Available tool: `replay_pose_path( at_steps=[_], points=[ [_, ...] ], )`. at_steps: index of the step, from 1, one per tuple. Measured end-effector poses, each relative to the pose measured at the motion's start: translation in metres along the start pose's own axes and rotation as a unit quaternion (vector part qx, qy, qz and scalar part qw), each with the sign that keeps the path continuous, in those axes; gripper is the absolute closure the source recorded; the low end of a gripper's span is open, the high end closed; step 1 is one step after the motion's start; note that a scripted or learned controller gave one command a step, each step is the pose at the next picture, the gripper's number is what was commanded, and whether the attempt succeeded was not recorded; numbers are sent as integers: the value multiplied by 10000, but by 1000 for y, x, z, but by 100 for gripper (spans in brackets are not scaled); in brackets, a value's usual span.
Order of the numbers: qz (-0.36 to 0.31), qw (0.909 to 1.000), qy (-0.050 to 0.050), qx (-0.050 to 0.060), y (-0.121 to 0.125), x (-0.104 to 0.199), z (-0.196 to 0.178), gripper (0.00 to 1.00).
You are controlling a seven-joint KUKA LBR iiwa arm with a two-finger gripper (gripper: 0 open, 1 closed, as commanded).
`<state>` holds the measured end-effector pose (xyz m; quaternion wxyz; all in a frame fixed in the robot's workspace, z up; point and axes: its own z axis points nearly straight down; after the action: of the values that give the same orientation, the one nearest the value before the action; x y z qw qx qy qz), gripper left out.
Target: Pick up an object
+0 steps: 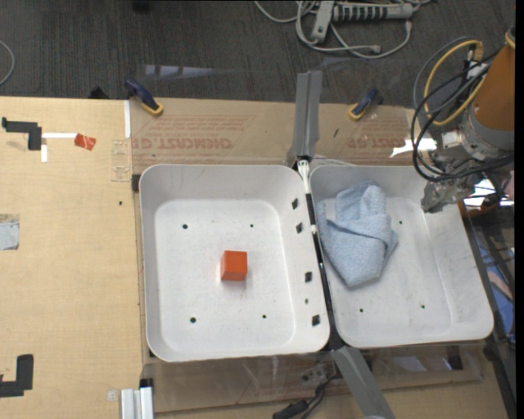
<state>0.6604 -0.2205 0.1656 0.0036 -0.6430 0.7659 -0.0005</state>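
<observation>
Left bin (pixel 164 327): shallow, white, rounded corners, dark dots on its floor. It holds one orange block (pixel 234 266), a small cube sitting flat near the middle of the floor, a little toward the near edge, apart from every wall.

Right bin (pixel 458 303): same make, set just beside the left bin, the two joined along their inner walls by a row of dark clips. It holds one pale blue cloth (pixel 359 233), crumpled and folded over itself, lying in the left half of the bin against the inner wall and reaching toward the far wall.

Arm (pixel 495 90): grey with an orange band, entering at the far right corner of the surface, with black and yellow cables looped beside it.

Claw (pixel 442 196): hangs over the far right part of the right bin, just right of the cloth and seemingly clear of it, though the slant makes this uncertain. Nothing is seen between its tips; whether they stand apart or together cannot be told.

Surface (pixel 65 270): light wood at the left, brown cardboard (pixel 213 135) under the far edge of the bins. Two clamps (pixel 143 96) grip the cardboard's far edge. A small red tag (pixel 84 141) and black brackets (pixel 23 131) lie near the far left corner.

Floor (pixel 205 37): dark carpet beyond the surface, with a power strip (pixel 360 11) and white leads.
</observation>
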Motion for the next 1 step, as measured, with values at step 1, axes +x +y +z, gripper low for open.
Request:
replay_pose_path(
  at_steps=[1],
  points=[
    [-1245, 9922, -2, -7, 0, 0, -6, 100]
  ],
)
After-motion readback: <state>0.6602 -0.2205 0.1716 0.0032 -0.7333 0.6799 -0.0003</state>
